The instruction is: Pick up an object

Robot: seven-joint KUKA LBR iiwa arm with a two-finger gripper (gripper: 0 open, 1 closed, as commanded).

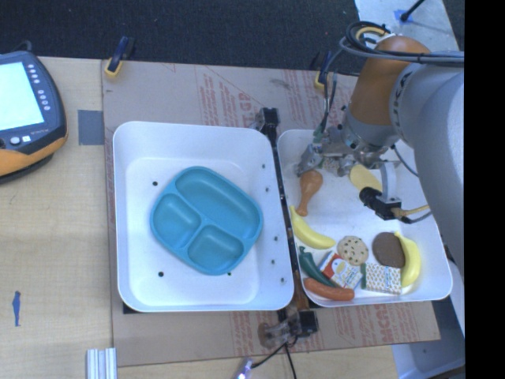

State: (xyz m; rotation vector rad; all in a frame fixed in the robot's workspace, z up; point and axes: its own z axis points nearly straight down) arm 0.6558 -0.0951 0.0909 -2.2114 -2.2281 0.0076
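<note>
Brown plastic drumstick [309,188] lies at right bin's [439,290] far-left, just under gripper [330,158]. Can't tell gripper state. Risk: it's tapered and tilted, could roll out toward yellow banana [311,234] nearby.

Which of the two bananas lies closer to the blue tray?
The banana by the right bin's left wall, just below the drumstick. The other banana curves along the far right side, beside the brown cookie.
</note>
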